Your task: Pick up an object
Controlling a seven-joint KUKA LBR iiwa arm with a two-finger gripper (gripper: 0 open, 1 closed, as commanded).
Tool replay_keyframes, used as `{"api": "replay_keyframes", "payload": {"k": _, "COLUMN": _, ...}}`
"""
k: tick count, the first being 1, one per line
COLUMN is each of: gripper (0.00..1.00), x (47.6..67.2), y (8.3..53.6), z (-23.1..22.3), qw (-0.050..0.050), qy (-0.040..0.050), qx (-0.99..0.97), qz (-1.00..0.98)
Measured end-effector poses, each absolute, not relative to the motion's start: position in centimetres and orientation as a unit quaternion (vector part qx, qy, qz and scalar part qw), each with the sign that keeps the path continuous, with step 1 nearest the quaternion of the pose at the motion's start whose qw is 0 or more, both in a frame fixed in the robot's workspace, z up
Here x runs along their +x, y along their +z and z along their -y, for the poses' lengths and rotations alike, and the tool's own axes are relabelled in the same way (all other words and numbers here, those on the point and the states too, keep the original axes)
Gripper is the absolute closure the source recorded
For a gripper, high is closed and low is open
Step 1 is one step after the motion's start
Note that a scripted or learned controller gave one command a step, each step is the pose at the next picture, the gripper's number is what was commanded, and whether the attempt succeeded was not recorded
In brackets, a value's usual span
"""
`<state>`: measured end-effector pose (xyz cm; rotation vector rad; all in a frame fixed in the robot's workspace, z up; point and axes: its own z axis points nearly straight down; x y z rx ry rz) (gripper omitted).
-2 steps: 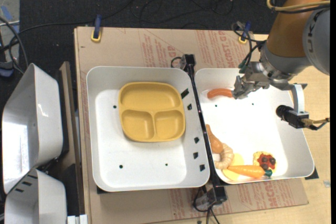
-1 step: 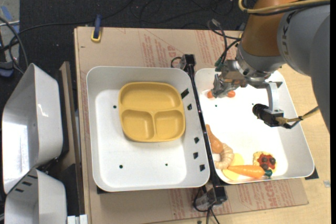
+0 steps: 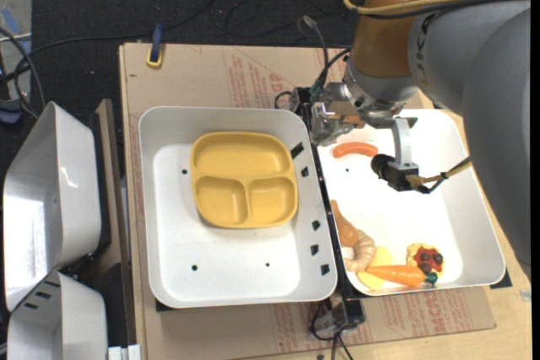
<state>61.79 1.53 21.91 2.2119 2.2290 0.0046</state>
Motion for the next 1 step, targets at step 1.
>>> {"api": "replay_keyframes", "payload": {"k": 1, "gripper": 1.0, "x": 62.11, "y": 21.53, "z": -7.61, "qw": 0.0, "qy": 0.001, "qx": 0.704, "qz": -0.71}}
